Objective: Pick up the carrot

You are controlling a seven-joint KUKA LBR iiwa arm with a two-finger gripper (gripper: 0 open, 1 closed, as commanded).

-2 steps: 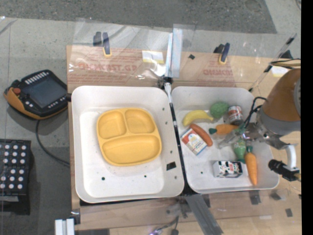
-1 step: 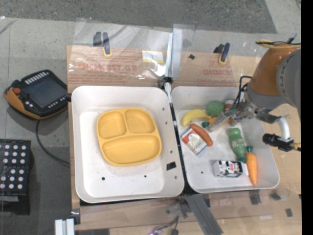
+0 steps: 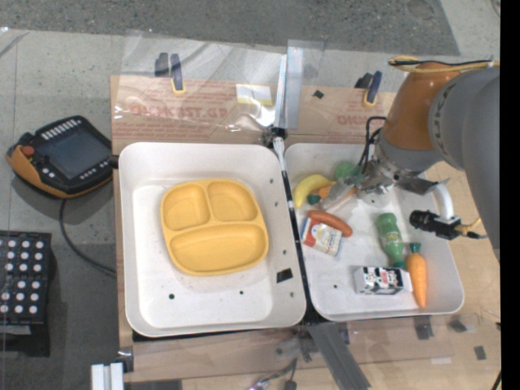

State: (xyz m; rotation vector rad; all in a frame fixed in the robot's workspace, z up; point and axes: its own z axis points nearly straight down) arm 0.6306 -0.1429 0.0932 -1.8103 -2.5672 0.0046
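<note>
While lying in right bin (image 3: pixel 455 303), carrot (image 3: pixel 418 276) ran lengthwise toward camera, green top away; gripper (image 3: pixel 363 179) state indiscernible.

The bench (image 3: pixel 203 108) bears two white bins (image 3: pixel 134 242) (image 3: pixel 443 295) side by side, touching.

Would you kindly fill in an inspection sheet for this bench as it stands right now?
Surface: two white bins side by side; left bin holds a yellow divided plate.
Job's things: carrot lies near the right bin's right wall, apart from the hand.
Clutter: banana, sausage, green bottle, small carton, black-and-white box.
Hand: hand low over the right bin's far side, near the banana.
Cables: black cable along the wrist.
Surroundings: teach pendant left of the bins.
</note>
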